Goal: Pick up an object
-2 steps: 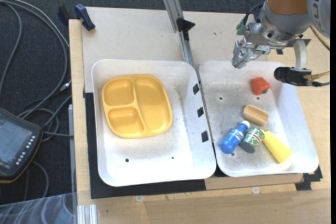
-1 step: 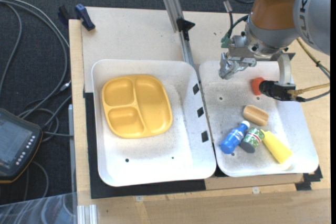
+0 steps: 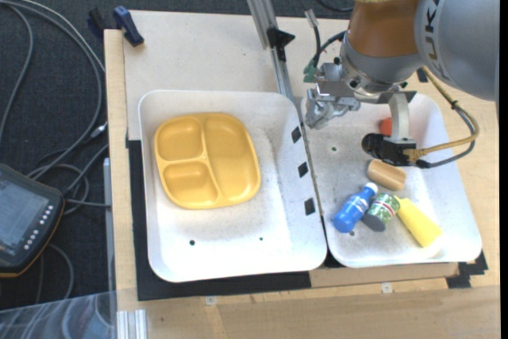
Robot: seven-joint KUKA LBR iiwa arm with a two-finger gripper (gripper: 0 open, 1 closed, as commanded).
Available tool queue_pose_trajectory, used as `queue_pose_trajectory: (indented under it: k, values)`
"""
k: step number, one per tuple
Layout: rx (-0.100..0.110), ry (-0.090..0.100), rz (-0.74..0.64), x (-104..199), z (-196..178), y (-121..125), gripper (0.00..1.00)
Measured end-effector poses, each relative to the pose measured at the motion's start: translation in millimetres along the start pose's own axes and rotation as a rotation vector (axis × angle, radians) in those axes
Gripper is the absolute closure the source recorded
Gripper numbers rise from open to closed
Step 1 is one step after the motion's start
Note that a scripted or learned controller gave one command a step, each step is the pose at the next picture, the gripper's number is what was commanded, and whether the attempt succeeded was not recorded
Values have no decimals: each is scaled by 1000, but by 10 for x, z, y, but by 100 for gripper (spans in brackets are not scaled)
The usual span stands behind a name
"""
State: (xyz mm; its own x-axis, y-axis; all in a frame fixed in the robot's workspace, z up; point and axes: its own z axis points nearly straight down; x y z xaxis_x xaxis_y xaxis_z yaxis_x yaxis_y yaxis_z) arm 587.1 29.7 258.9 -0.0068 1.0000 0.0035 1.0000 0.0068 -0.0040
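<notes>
pick not yet made: gripper low over right bin, nothing seen in its grasp

status of task. the gripper (image 3: 316,109) stands at about 10 o'clock in the right bin (image 3: 349,163), close to the wall it shares with the left bin (image 3: 206,250). no object can be seen in its grasp, and none lies directly beneath it; bare bin floor surrounds it. judged from this, the pick is not done: an approach, a closing on an object and a lift all remain.

location of candidate objects. in the right bin, a tan block (image 3: 386,173) lies near the centre. a blue bottle (image 3: 355,208) lies at 7 o'clock, a green-and-white can (image 3: 382,210) at 6 o'clock touching or just beside it, and a yellow bottle (image 3: 418,222) at 5 o'clock just beside the can. all are well apart from the gripper. a yellow divided plate (image 3: 208,160) lies flat in the left bin, around its 11 o'clock.

limits of observation. whether the gripper is open or closed cannot be told; it is small, seen from above and crowded by the wrist. a small orange item (image 3: 385,125) at 12 o'clock in the right bin is partly covered by robot hardware, and its shape cannot be made out. the can's label is too small to read.
</notes>
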Motion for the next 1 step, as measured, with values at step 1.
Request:
queue_pose_trajectory:
  k: [1]
  values:
    - [1,-1,0,456,104,-144,100]
